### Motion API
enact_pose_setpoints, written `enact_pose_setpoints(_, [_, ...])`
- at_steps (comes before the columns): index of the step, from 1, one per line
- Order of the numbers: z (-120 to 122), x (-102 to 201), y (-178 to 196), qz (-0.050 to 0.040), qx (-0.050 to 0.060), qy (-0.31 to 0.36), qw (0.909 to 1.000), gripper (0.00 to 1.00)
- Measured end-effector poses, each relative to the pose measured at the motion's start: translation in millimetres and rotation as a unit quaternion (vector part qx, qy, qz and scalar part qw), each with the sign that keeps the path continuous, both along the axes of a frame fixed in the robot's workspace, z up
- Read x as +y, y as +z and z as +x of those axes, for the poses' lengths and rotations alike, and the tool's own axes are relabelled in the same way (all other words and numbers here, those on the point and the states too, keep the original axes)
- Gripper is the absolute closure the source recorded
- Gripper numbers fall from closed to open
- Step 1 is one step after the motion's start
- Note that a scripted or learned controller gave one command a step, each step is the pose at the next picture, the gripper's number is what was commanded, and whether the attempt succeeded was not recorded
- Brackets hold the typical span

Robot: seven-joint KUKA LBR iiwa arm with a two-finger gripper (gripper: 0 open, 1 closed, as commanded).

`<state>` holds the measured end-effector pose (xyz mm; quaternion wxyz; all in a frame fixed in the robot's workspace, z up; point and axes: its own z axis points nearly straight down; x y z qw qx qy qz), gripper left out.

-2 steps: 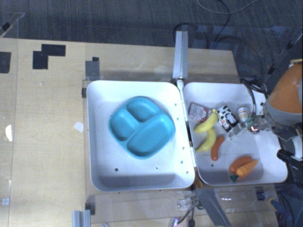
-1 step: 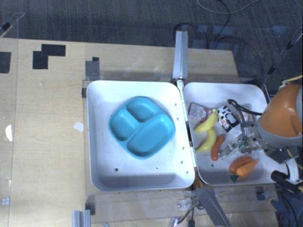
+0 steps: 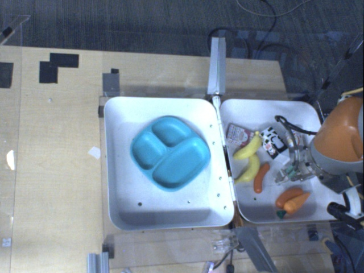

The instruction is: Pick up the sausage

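Your sausage [image 3: 260, 178] lies in the right bin [image 3: 318, 114], a small red-orange link tilted a touch off upright, its upper end touching the yellow banana [image 3: 249, 159] at its ten o'clock. It looks like a light, smooth plastic toy, probably slippery and prone to roll, so take it across the middle. The carrot [image 3: 292, 199] sits near at four o'clock. The gripper [image 3: 293, 169] hangs at its two o'clock; whether it's open, I can't tell.
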<state>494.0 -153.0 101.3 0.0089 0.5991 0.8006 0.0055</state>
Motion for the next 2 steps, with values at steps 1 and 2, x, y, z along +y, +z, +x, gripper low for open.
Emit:
enact_pose_setpoints(1, [-6, 124, 84, 0.0003, 0.007, 0.062, 0.9981, 1.0])
enact_pose_setpoints(2, [-3, 150, 83, 0.0038, 0.009, -0.267, 0.9637, 1.0])
